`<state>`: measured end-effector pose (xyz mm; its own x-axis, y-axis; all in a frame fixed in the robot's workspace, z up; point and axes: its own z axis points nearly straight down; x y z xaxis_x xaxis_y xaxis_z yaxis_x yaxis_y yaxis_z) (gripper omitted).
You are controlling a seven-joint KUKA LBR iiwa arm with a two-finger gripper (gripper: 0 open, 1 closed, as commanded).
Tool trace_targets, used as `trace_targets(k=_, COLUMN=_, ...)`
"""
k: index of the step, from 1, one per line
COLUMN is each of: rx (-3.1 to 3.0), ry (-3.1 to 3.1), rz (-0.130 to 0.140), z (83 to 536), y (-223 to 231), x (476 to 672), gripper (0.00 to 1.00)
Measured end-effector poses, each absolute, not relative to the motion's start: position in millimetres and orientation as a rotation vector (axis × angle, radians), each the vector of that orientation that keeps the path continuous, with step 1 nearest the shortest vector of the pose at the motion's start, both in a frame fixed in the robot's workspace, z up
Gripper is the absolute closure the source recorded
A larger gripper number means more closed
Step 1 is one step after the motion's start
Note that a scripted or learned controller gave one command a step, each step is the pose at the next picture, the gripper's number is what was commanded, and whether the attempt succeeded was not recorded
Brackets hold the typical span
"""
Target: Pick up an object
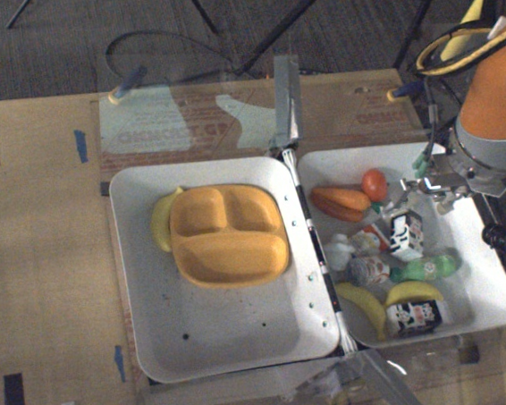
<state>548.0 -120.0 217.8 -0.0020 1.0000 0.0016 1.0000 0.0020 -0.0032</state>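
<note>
The right bin (492, 293) holds several small items. An orange carrot (341, 200) and a red tomato (374, 183) lie at its far left. A white milk carton (406, 234) with black spots stands near the middle, with a green bottle (424, 269) and a grey can (367, 271) below it. Two yellow bananas (366, 306) (413, 293) and a second spotted carton (414, 316) lie at the front. My gripper (424, 186) hangs over the bin's far middle, just above and right of the upright milk carton. Whether it touches the carton is unclear.
The left bin (213, 336) holds an orange divided plate (229, 235) lying on top of a yellow banana (161, 221). A metal divider (309, 236) separates the bins. The arm's orange band (493, 104) and cables crowd the right edge.
</note>
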Motion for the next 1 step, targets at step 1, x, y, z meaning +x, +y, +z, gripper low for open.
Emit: trace_targets(k=1, rx=-1.896, ry=-2.508, rz=-0.002, z=111.6, y=-126.7, x=583.1, gripper=0.0)
